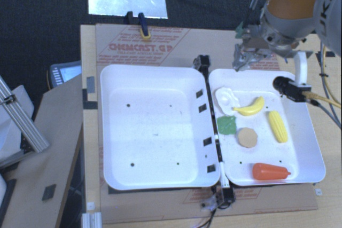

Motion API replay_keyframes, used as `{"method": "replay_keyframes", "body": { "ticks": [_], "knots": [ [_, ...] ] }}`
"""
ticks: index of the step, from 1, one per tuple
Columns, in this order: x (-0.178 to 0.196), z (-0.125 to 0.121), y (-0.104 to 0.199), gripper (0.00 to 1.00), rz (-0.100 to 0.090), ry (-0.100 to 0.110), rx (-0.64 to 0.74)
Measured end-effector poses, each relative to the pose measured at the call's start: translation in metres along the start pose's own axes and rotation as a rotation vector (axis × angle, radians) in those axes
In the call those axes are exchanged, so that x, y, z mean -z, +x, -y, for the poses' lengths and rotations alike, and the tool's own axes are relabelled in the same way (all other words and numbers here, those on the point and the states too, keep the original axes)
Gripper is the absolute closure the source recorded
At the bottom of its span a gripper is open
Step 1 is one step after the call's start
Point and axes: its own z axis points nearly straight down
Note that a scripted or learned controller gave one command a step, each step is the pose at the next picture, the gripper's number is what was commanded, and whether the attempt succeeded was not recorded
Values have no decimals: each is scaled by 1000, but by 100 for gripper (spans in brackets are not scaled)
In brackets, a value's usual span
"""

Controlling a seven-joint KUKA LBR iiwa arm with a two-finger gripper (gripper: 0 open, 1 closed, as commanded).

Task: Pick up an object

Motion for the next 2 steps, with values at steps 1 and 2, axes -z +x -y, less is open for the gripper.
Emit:
{"method": "replay_keyframes", "body": {
  "ticks": [1, 2],
  "knots": [
    [-77, 81, -8, 100, -3, 25, 0],
    [41, 56, 42, 100, -6, -1, 11]
  ]
}}
